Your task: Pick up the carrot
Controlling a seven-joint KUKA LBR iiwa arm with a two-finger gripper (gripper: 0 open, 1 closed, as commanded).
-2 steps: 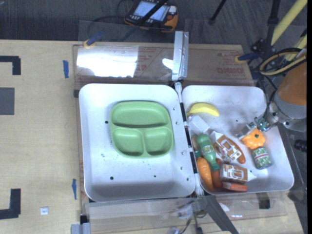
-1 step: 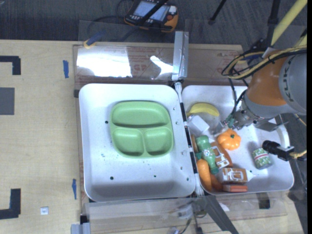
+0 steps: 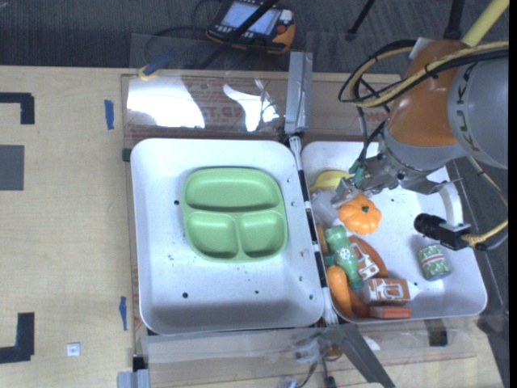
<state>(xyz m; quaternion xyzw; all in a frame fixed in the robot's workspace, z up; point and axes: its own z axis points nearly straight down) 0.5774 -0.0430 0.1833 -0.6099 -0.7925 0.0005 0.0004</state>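
A grey arm with an orange band reaches in over the right bin [image 3: 464, 293], its gripper [image 3: 358, 178] poised low near that bin's far-left corner, just above a small orange pumpkin [image 3: 360, 216]; nothing can be seen between the fingers, and how wide they stand cannot be told from this angle. The carrot [image 3: 338, 288] lies along the right bin's left wall toward the near-left corner, partly tucked under a green bottle [image 3: 346, 255] and beside a brown carton [image 3: 380, 280], well clear of the gripper. A yellow piece, likely a banana [image 3: 327, 179], sits at the bin's far-left corner, just beside the gripper. A small green-and-white can [image 3: 433, 261] stands by the right wall, and a red item [image 3: 391, 313] rests against the near edge. In the left bin [image 3: 153, 241], a green divided tray [image 3: 234, 213] lies near the middle, its three compartments facing up. Both bins sit side by side on the wooden bench [image 3: 65, 217].
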